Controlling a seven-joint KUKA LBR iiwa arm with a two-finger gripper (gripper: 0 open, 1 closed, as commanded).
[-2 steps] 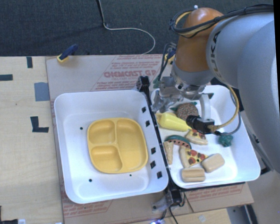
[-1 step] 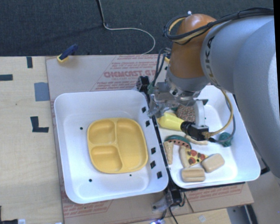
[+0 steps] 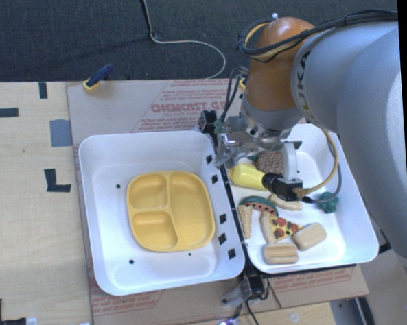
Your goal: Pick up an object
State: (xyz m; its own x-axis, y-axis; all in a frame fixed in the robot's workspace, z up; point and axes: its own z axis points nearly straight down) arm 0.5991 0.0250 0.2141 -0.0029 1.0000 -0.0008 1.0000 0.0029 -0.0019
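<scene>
My gripper (image 3: 255, 163) hangs low over the upper left of the right bin (image 3: 351, 232), its fingers hidden under the wrist and mount. Just beneath it lie a yellow banana-like piece (image 3: 245, 176) and a brown speckled item (image 3: 272, 162). Lower in the bin lie a pizza slice (image 3: 277, 227), a green-rimmed wedge (image 3: 255, 204), a tan slice (image 3: 246, 221), two bread-like pieces (image 3: 309, 236) (image 3: 280, 254) and a small green item (image 3: 327, 200).
The left bin (image 3: 99, 199) holds a yellow divided plate (image 3: 171, 210). Black clips line the divider between the bins. A cable loops from the wrist across the right bin. A yellow and blue object (image 3: 97, 77) lies on the bench at the back.
</scene>
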